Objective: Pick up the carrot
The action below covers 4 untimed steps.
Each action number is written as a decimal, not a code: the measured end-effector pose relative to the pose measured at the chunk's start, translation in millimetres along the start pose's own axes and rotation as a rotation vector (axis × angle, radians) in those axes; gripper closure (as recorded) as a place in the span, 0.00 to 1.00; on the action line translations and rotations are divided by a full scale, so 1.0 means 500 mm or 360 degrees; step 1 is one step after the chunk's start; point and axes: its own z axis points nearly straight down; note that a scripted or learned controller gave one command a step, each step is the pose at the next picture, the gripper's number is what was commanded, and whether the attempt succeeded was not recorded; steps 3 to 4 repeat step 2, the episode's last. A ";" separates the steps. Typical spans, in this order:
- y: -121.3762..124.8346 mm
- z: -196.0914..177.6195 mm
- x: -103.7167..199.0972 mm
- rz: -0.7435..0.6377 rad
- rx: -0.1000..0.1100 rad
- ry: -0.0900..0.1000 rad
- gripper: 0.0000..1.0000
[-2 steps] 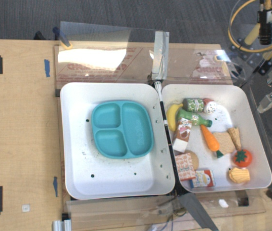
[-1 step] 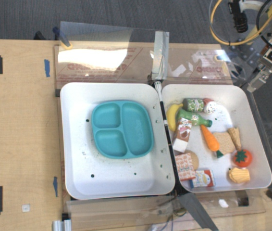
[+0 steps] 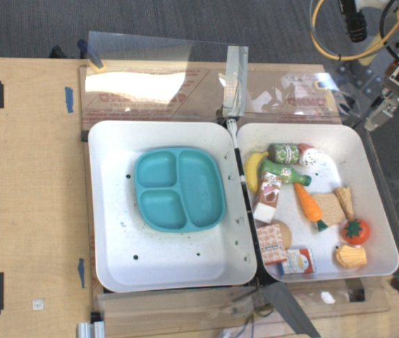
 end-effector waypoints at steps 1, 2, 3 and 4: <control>0.063 0.006 0.016 -0.0630 -0.0013 -0.0002 1.00; 0.053 -0.016 0.014 -0.0637 -0.0001 0.0004 1.00; 0.053 -0.016 0.014 -0.0637 -0.0001 0.0004 1.00; 0.053 -0.016 0.014 -0.0637 -0.0001 0.0004 1.00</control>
